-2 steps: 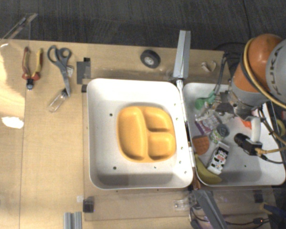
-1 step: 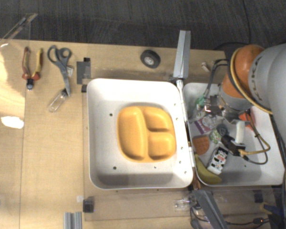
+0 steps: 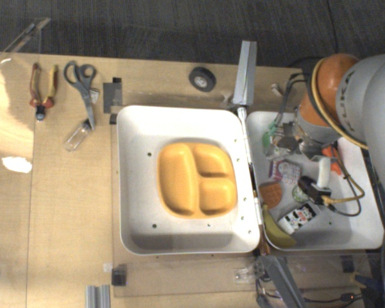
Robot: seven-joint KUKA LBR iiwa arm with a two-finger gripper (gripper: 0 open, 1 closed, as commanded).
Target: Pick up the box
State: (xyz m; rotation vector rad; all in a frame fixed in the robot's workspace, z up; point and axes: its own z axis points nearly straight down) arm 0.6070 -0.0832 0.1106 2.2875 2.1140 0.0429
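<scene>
The jaws are hidden under the arm's own wrist, somewhere over the back half of the right bin [image 3: 366, 236]. I cannot tell how far they are parted or whether they have hold of anything. The arm [image 3: 372, 95], grey with its orange band [image 3: 330, 76], reaches in from the right and looms over that bin's far corner.

Close beneath the wrist, by the bin's left wall, lies a small green thing [image 3: 270, 136]. In front of it is a pale packet with purple print [image 3: 285, 170]. Nearer the front sits a round orange-brown thing [image 3: 271, 193], right up by the left wall.

The box [image 3: 297, 217] is small and white with dark and red print. It lies flat and a little askew on the floor of the right bin, toward the front left and apart from the wrist. Just beside it, in the front left corner, curls a yellow-green thing [image 3: 277, 234] shaped rather like a banana.

The left bin [image 3: 135, 230] holds a yellow divided tray [image 3: 196, 177] in its middle, with one long compartment and two shorter ones.

Out on the counter [image 3: 51, 223], behind the bins, a grey metal bar [image 3: 246, 72] stands at the gap between them, with a roll of black tape [image 3: 202, 79] near it. Further left lie a pair of scissors [image 3: 83, 85] and red-handled pliers [image 3: 42, 88].
</scene>
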